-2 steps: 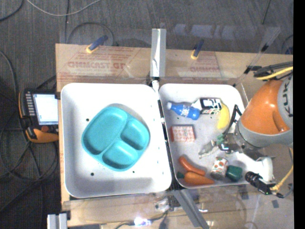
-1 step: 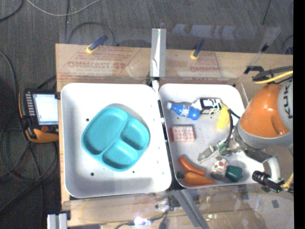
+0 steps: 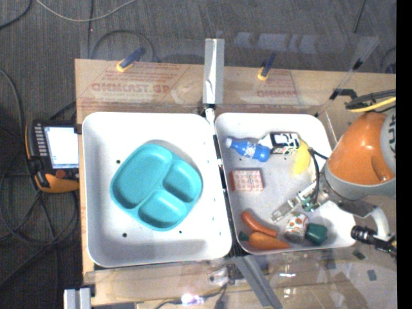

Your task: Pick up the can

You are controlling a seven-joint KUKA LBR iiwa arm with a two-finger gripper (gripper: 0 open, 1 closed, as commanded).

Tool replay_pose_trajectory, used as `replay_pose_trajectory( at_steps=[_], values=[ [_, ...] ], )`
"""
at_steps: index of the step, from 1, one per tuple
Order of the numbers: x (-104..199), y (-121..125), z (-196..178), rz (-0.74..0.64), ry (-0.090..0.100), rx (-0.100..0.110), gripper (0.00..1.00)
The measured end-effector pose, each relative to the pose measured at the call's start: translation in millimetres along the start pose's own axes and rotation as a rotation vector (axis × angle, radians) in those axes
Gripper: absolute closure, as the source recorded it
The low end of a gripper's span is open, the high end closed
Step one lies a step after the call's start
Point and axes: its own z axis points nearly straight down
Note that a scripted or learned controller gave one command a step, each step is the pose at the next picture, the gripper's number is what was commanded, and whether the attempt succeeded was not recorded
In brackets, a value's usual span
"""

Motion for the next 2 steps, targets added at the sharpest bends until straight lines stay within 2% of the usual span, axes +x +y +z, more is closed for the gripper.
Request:
replay_pose_trajectory(
  at_steps=[1, 2],
  values=[
    [15.5, 10.9, -0.2, 0.229, -0.008, -0.001, 0.0],
    [-18.2, -15.0, -18.1, 0.055, 0.006, 0.014, 0.0]
  ],
)
